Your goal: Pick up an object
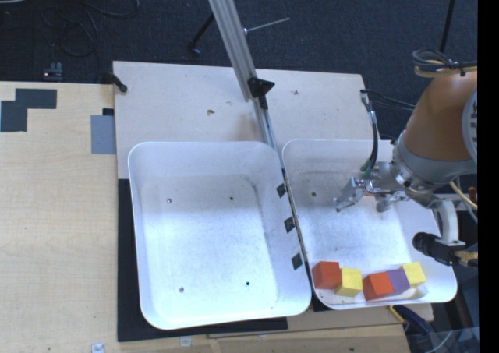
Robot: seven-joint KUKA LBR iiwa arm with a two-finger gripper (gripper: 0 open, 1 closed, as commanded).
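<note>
Camera view: looks down at a slant on a bench with two shallow white bins side by side.
Left bin [156, 158]: white tray with a few small dark specks on its floor.
Right bin [327, 149]: white tray; all the blocks lie along its near edge.
Blocks: five small cubes in a row, touching or nearly touching.
Red block [327, 274]: leftmost of the row, near the divider between the bins.
Yellow block [350, 281]: just beside the red one.
Orange block [377, 285]: next along, touching the purple one.
Purple block [398, 280]: between the orange block and the far-right yellow one.
Second yellow block [414, 273]: right end of the row, near the bin's corner.
Arm [440, 121]: grey with an orange band, reaching in from the right over the right bin.
Gripper [357, 192]: over the middle of the right bin, well apart from the row of blocks, nothing between its fingers.
Fingers: too small and blurred here; I cannot tell whether they are open or closed.
Step in hand: judged to be the approach, with no block grasped yet.
Next move: likely calls for travel toward the near edge, then a descent over one block. The end blocks look easiest, since the middle ones are crowded by neighbours.
</note>
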